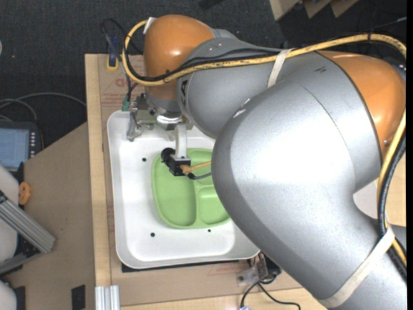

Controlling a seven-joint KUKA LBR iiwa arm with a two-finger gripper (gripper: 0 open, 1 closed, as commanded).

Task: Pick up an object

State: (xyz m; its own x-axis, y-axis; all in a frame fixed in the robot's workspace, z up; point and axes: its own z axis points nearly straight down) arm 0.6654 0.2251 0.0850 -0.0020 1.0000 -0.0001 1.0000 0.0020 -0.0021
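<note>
Camera view from above, and honestly most of what we get is arm [303, 173]: the big grey link barges in from the view's right and covers the whole lower right of the picture, with an orange joint cap [377, 89] showing near the right edge. From there a second grey link runs up and to the left across the bench, ending at the orange band [171, 44], which sits high near the top middle. Below that band the wrist bends and points down, so the gripper [137, 123] ends up at the far-left corner of the white bin [129, 205], right about at the rim there. We can't tell whether the gripper is open or closed, since the metal bits bunch together at this angle and the wrist shades them. The thing to grab, as far as we can make out, is a green dish [181, 202] with divided compartments: one long well on its left side and smaller ones to the right. It lies flat on the bin floor, toward the bin's middle and right, and its right part disappears under the grey link. The gripper is near the dish's far end but apart from it, off to the upper left. A few small dark specks [152, 234] dot the white floor around the dish. The bin sits on the tan bench [97, 186].
</note>
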